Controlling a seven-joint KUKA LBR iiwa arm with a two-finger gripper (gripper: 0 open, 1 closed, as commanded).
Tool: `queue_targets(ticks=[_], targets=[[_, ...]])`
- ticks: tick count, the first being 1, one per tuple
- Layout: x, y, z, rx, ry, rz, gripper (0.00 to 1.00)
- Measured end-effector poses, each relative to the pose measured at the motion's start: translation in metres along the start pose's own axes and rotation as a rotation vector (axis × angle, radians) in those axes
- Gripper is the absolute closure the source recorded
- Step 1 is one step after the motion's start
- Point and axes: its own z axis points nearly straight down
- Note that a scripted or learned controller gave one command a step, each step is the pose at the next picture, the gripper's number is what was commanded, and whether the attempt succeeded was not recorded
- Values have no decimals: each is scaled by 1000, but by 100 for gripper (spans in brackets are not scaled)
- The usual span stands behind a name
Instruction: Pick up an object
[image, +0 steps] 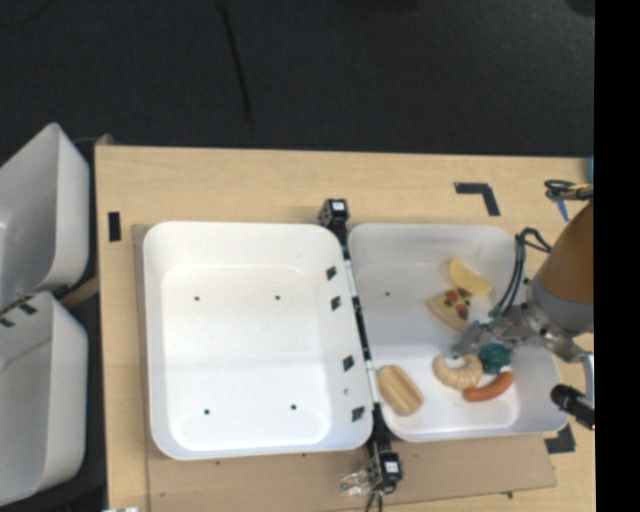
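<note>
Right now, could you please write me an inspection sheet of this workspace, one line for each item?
Surface: wooden bench bearing a left bin and a right bin side by side.
Job's things: in the right bin lie a bread roll, a red sausage, a pale curved piece, a pizza slice and a yellow wedge.
Clutter: nothing seen.
Grippers: gripper low over the right bin, near the pale curved piece; grasp unclear.
Cables: dark cables beside the arm.
Surroundings: dark floor; white containers at left.
</note>
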Motion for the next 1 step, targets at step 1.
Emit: queue_targets(ticks=[1], targets=[[21,-35,0,1,1,2,0]])
